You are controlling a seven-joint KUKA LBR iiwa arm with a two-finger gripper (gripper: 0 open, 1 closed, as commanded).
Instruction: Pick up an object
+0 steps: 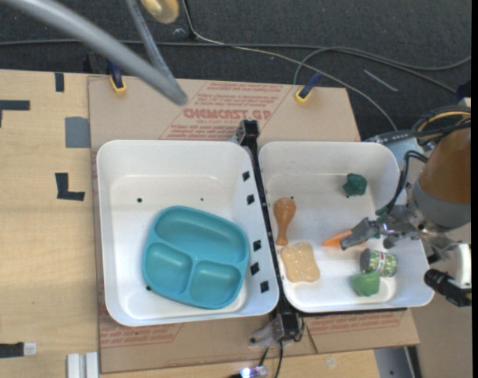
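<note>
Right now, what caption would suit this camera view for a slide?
Gripper low over the right bin, by a carrot and can; teal tray in the left bin.

Grey KUKA arm with orange band above the wrist (pixel 447 176): enters from the right, wrist angled downward. Dark two-finger gripper (pixel 363 235): extended leftward, low; finger state not discernible.
</note>
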